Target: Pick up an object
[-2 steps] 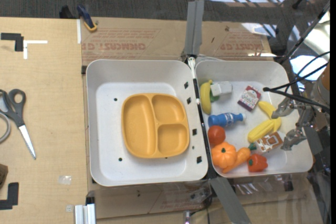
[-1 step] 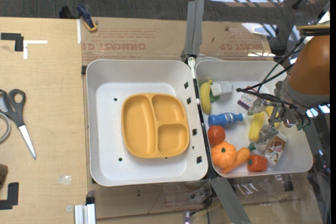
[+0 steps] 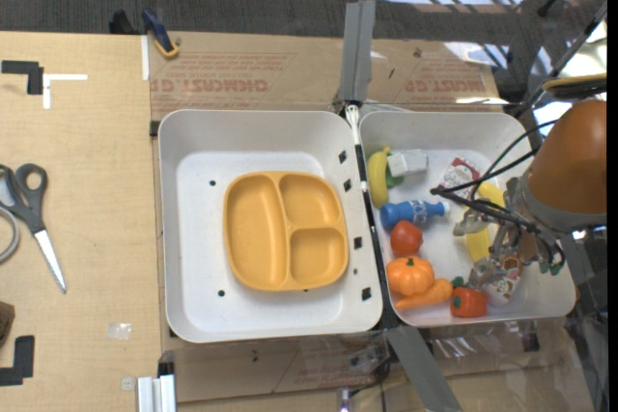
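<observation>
Tool (image 3: 502, 258) hung low at the right bin's (image 3: 439, 119) four o'clock; its grip I could not tell. Lowering straight would avoid crowded toys.

Toys heaped in right bin (image 3: 439, 123): banana (image 3: 378, 175), blue bottle (image 3: 411, 211), tomato (image 3: 407, 237), pumpkin (image 3: 409, 275), carrot (image 3: 425, 295) (lying flat).

arm (image 3: 570, 159): cut by right edge | end effector (image 3: 502, 251): blurred, hides bin items beneath

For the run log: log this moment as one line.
arm: over right bin | gripper: low, near red toy | left bin: yellow plate
</observation>
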`<state>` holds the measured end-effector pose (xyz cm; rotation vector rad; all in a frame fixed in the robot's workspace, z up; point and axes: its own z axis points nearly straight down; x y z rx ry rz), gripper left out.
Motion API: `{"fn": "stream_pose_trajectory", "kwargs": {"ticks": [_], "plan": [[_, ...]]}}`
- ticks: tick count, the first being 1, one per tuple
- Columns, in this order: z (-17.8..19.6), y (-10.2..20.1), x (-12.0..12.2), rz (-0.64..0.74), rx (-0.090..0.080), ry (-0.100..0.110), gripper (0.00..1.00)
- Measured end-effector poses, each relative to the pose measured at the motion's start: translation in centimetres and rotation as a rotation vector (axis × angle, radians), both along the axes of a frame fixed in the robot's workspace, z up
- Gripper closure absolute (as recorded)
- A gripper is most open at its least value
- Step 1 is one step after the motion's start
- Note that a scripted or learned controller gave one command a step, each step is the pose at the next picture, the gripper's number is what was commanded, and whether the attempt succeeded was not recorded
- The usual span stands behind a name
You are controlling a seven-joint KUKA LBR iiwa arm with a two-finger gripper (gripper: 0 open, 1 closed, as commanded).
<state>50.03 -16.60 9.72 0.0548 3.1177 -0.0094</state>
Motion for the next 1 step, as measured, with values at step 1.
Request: {"fn": "stream_pose_trajectory", "kwargs": {"ticks": [1], "plan": [[0.88,0.12,0.00,0.005,0.000,0.005,1.00]]}}
